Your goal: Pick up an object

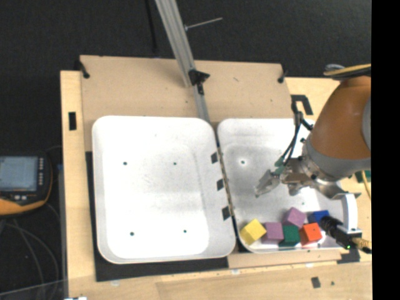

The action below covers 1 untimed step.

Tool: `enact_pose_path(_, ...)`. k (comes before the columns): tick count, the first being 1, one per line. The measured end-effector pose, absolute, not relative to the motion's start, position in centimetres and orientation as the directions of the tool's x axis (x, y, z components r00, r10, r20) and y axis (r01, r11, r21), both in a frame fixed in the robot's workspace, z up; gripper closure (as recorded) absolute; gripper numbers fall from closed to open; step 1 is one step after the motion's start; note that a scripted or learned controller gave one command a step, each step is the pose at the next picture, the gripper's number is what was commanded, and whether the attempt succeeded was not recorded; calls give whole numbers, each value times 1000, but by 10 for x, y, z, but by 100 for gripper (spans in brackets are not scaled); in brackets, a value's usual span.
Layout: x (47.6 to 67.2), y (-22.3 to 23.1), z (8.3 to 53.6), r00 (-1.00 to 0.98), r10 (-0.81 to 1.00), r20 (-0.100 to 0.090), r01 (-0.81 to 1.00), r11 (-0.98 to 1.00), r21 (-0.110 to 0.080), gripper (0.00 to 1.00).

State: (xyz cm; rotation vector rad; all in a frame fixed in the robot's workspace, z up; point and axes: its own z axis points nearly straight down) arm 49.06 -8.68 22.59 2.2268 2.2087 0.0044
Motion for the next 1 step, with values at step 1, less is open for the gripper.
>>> enact_pose_path(1, 493, -127, 296, 3, 1000, -4, 1000, -3, 9, 0)
